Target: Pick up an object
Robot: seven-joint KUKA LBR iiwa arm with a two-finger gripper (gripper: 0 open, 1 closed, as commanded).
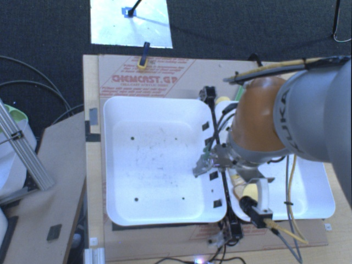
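Two shallow white bins sit side by side on the tabletop (93,164): the left bin (157,164) and the right bin (313,186). One arm (297,114) reaches over them, with one orange band (258,117). In the right bin, two pale yellow objects can be made out, one (222,100) at the far edge and one (246,190) near the front; the arm covers much of that bin, so a full count cannot be given. One square metal plate (129,15) lies beyond the tabletop.

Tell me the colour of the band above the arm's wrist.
Orange. The band shows plainly in the camera view, between the grey arm and the wrist.
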